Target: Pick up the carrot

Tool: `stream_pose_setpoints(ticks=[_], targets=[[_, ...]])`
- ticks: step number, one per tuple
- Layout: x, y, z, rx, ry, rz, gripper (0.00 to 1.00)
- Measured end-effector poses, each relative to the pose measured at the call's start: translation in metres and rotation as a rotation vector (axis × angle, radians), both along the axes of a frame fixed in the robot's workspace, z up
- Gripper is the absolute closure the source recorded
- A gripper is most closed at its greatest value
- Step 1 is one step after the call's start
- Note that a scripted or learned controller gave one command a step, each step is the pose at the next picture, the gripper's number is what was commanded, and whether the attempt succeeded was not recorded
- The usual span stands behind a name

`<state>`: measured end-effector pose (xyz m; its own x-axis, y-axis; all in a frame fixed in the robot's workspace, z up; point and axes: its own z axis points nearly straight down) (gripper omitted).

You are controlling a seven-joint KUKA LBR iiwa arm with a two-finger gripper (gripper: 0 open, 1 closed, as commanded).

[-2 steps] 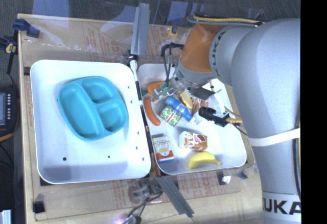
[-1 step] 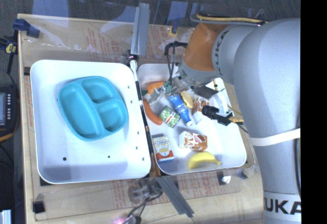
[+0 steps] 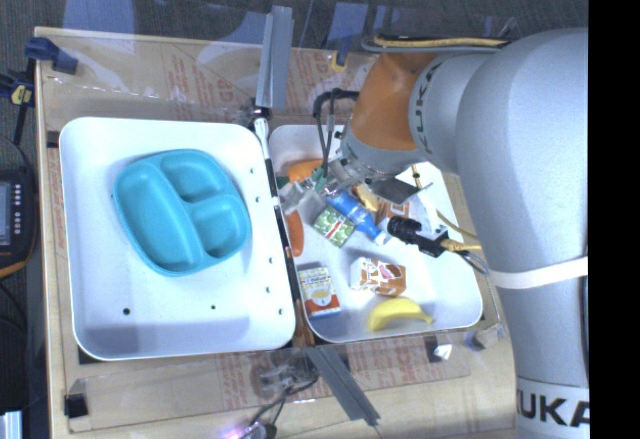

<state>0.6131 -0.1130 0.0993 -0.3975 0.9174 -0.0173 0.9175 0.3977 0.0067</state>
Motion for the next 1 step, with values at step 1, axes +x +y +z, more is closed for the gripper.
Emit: stream_pose_setpoints(ticks=[1], targets=[[0.0358, -0.0045, -0.0063, -0.002, 0.046, 0.189, 0.00]])
